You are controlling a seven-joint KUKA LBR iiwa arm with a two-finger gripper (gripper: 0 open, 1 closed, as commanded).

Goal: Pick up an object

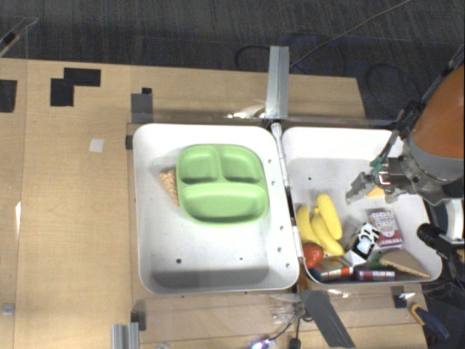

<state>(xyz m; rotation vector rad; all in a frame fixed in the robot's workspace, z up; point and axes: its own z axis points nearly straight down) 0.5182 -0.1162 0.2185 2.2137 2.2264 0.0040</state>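
Note:
My gripper (365, 185) hangs over the right bin (327, 151), near its right-hand side, with the grey wrist and orange band behind it to the right. A small yellow object (375, 192) peeks out just beneath it. Lower in the same bin lie yellow bananas (323, 224), a red round fruit (312, 253), a small pink box (383, 226), a black-and-white item (367, 240), markers (356, 273) and a tan wedge (404, 267). Nothing shows in the gripper's hold.
The left bin (152, 217) holds a green divided plate (220, 182) with a tan textured piece (168, 186) tucked at its left edge. A metal post (278, 86) stands behind the wall between the bins. Cables run across the dark floor at the back.

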